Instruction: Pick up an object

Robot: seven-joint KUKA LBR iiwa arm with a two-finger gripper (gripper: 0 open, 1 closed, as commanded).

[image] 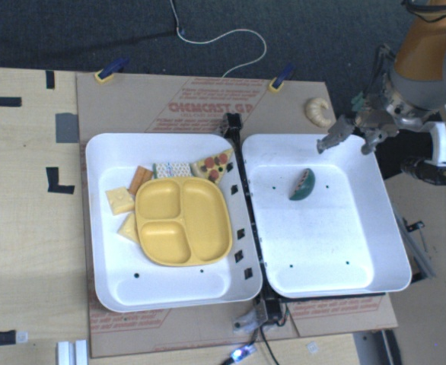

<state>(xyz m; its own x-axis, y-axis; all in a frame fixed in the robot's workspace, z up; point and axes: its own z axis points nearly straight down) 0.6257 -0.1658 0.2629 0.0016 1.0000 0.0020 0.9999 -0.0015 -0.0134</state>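
Camera view: a small green and red watermelon-slice toy (303,185) lies in the right bin (375,272), below and a little left of the jaws, apart from them. The gripper (350,137) hangs over that bin's far edge, fingers spread wide with nothing between them. Farther left, the left bin (101,280) holds a yellow divided plate (183,220) among small pieces.

I am seeing a divided plate (183,220) lying in the left bin (101,204), a watermelon-slice toy (303,185) in the right bin (360,257).
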